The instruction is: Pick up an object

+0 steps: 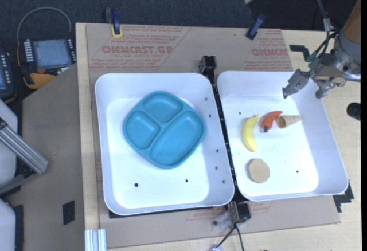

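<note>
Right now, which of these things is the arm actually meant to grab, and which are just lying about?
Part of the job:
- gripper, open, above the right bin
- banana
- orange-red piece
- cone
- round tan cookie

Just lying about:
- blue divided plate in the left bin
- handheld screen off the bench

We count two white bins, the left bin (109, 146) and the right bin (321, 146), one blue divided plate (164, 129), one banana (250, 133), one orange-red piece (269, 120), one cone (288, 121) and one round tan cookie (258, 171).
</note>
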`<action>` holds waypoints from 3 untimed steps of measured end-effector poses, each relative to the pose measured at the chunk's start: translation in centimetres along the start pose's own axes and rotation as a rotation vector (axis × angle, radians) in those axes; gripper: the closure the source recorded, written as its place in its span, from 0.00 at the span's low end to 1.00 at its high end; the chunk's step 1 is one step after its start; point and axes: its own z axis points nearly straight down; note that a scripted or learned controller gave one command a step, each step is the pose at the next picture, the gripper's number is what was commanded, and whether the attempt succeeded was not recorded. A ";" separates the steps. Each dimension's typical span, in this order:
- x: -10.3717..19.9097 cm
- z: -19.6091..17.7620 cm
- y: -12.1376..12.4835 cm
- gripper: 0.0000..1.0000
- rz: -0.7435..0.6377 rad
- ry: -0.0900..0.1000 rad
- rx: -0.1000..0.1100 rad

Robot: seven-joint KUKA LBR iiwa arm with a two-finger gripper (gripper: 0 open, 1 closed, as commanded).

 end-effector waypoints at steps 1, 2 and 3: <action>0.0 -0.7 0.2 0.00 -0.003 -0.002 -0.013; 0.0 5.7 0.5 0.00 -0.003 0.000 -0.005; 0.8 11.2 0.8 0.00 -0.003 -0.001 -0.010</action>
